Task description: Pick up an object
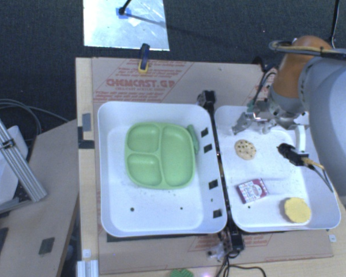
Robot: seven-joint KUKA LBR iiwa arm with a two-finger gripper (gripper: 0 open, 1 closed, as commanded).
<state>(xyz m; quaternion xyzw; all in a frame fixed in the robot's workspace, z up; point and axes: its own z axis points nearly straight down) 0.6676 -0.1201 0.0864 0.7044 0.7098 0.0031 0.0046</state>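
Lettering (pixel 141 83) on brown board (pixel 219 77) reads CHEMCAST — hand (pixel 243 124) near cookie (pixel 245 149).

In the left half of the frame, the left bin (pixel 104 172) holds a green divided plate (pixel 160 156) lying flat near its middle. The right bin (pixel 271 166) holds a speckled cookie (pixel 245 149) in its upper left part, a small red packet (pixel 252 190) below it, and a yellow disc (pixel 296 210) at the lower right, all apart from one another. The grey arm (pixel 328 97) enters from the right edge, and its gripper (pixel 242 126) sits over the bin's upper part, just above the cookie in the frame.
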